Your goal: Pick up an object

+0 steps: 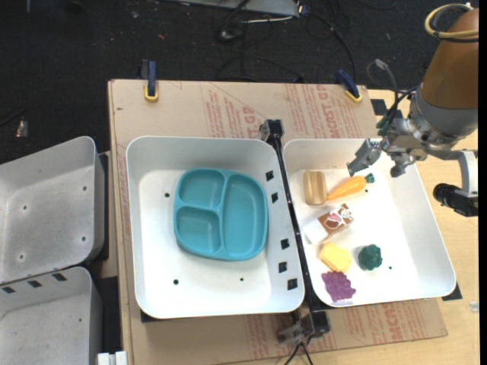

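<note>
Orange toy carrot (349, 187) lies at the top of the right bin (426, 226), the hand (378, 157) poised just above its leafy end.

We judge the step to be the approach: we would bring the hand straight down across the carrot's middle, clear of the tan bread piece (314, 187) beside it, and close only once seated. We see nothing between the fingers, which look parted. The carrot is small, tapered, bright orange with a green tip, lying aslant. A teal divided tray (221, 213) sits in the left bin (144, 226).
</note>
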Robot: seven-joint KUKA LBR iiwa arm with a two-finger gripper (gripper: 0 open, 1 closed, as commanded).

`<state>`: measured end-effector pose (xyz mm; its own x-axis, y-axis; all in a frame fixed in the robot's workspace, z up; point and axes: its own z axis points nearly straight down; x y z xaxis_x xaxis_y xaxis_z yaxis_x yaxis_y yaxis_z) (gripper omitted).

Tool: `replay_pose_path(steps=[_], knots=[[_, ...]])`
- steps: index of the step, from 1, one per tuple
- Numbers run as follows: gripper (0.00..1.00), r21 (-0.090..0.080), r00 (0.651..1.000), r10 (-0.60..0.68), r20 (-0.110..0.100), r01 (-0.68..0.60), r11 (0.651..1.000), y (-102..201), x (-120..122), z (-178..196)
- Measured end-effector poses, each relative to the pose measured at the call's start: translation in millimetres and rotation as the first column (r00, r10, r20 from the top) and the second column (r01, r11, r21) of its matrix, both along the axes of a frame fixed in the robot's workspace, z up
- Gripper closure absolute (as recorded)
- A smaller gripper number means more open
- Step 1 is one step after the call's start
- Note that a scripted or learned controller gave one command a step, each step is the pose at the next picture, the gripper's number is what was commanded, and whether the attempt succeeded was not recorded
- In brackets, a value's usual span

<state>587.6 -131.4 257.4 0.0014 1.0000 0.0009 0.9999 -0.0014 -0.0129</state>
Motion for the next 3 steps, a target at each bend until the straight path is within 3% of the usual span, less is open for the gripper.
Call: replay_pose_path(steps=[1, 3], knots=[[0.00, -0.002, 1.000, 0.002, 0.013, -0.002, 1.000, 0.3, 2.1, 7.7], [0.00, -0.001, 1.000, 0.003, 0.012, -0.003, 1.000, 9.6, 3.7, -102.3]])
